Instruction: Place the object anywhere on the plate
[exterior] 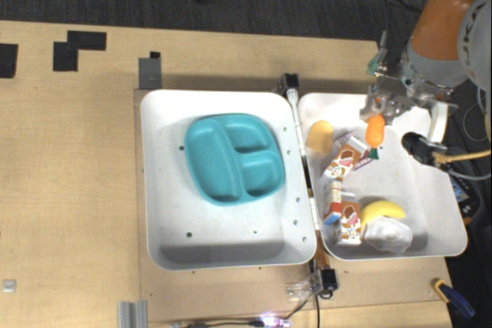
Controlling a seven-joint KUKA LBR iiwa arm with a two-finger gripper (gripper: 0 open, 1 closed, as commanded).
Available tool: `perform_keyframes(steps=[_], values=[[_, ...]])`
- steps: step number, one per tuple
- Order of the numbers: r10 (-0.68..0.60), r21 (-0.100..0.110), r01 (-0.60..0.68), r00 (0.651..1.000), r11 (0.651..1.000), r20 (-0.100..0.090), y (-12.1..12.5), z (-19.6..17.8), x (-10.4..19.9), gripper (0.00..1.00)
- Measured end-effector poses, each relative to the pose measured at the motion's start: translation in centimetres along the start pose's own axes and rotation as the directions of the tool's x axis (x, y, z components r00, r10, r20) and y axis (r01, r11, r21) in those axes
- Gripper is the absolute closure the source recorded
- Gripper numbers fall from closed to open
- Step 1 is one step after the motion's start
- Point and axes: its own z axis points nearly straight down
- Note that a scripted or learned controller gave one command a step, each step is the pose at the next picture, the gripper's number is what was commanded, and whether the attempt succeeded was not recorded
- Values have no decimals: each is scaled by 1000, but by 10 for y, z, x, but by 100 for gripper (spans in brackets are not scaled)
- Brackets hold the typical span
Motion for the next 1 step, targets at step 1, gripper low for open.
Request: perform_keyframes(steps=[1], values=[[4, 3, -4, 1000, 1000, 4, -1, 1, -4, 0]])
